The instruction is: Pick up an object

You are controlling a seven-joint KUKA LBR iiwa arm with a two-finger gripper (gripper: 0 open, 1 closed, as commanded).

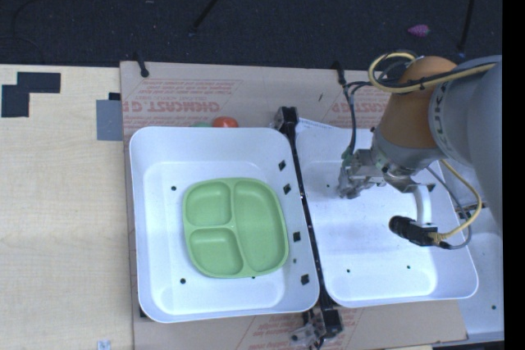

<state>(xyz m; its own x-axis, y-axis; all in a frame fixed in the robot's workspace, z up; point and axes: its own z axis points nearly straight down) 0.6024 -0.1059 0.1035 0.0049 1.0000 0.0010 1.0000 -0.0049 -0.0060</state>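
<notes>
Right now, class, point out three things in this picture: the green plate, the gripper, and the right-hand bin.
Green plate [235,226], camera view, on the ridge between its three compartments.
Gripper [350,189], camera view, at its tip above the right bin.
Right bin [373,279], camera view, on its bare white floor.

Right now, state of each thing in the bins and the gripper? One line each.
green divided plate: lying flat and upright in the left bin, nothing visible in its three compartments.
left bin: holds the plate.
right bin: the arm reaches into it.
gripper: low over the back part of the right bin; nothing seen between its fingers.
orange object: behind the left bin's back rim, outside it, mostly hidden.
</notes>
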